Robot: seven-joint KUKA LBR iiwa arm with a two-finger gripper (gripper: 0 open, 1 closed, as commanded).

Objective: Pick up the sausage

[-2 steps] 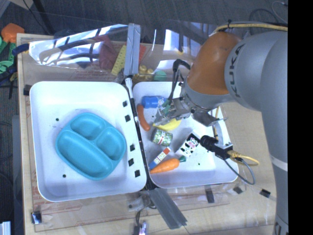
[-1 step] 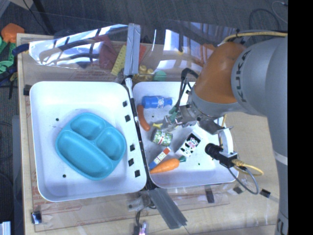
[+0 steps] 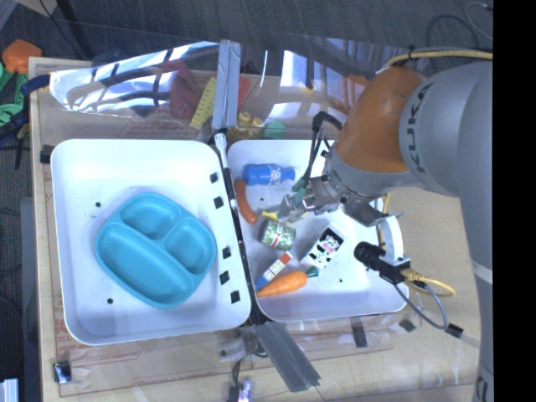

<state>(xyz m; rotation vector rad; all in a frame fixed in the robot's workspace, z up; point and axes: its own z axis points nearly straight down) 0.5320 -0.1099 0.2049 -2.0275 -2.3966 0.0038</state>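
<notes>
The sausage (image 3: 244, 202) is a short reddish-orange link lying near the left wall of the right bin (image 3: 368, 296), just below a blue bottle (image 3: 268, 174). My gripper (image 3: 297, 203) hangs over the middle of that bin, to the right of the sausage and apart from it. It is just above a green can (image 3: 278, 234). Nothing shows held in the gripper. The arm's grey wrist and orange band (image 3: 381, 128) cover the bin's upper right part.
An orange carrot (image 3: 285, 283) and a small red-tipped stick (image 3: 276, 268) lie at the right bin's front. A black-and-white block (image 3: 327, 246) sits by the can. The left bin (image 3: 75, 166) holds a blue divided plate (image 3: 156, 246). Toys lie beyond the bins.
</notes>
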